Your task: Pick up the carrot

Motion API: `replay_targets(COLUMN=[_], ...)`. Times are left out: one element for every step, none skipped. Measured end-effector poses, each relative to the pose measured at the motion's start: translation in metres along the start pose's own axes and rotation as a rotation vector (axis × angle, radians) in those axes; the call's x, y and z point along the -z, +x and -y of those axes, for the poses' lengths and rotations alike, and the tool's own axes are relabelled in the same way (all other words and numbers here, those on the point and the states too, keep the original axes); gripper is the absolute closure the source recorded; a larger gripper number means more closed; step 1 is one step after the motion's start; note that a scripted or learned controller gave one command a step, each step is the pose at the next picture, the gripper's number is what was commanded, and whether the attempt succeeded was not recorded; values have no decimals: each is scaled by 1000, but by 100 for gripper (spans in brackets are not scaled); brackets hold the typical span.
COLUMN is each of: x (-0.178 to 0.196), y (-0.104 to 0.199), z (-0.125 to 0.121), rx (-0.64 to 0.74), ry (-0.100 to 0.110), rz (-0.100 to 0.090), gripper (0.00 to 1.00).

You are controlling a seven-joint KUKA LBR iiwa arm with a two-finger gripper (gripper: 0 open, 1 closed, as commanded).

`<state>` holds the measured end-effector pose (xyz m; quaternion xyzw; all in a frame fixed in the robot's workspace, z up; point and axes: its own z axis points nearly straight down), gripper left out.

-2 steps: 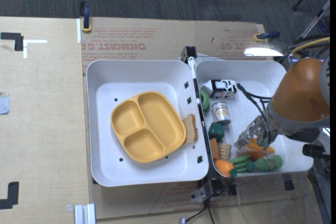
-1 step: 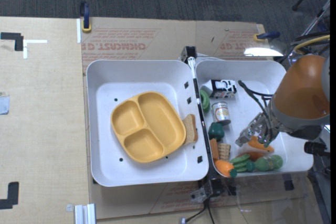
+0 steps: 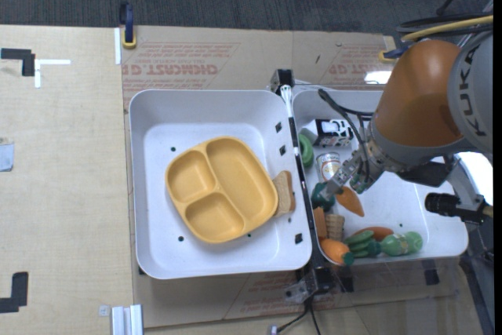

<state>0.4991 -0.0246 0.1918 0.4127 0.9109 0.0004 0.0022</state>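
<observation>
My arm [image 3: 427, 102] is reaching in from the right edge of the frame, its orange band bulging over the upper part of the right bin [image 3: 408, 204]. To the left of it, the left bin [image 3: 149, 192] is sitting near the middle of the frame, carrying a yellow divided plate [image 3: 220, 188] with three compartments, tilted a little. A brown slice of toast [image 3: 284, 194] is leaning against the plate's right edge, just beside the wall between the bins.

My pincer [image 3: 345, 186] is hovering at the left part of the right bin, right of centre in the frame, and I am pinching the carrot [image 3: 350, 202] between my fingers; its orange body is pointing down and to the right from my fingertips.

Below the carrot, toward the lower right of the frame, a green vegetable [image 3: 388, 244] is lying along the bin's bottom edge with another orange piece [image 3: 335, 250] to its left. A small waffle cone [image 3: 335, 225] is standing just above that orange piece. A silver can [image 3: 328, 166] is lying just left of my pincer, and a black-and-white box [image 3: 332, 129] is resting above it.
</observation>
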Motion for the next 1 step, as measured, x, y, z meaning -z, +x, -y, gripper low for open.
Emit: replay_targets(x=[-2], y=[-45], z=[-61], rx=[-442], ry=[6], rz=[0], gripper=[100])
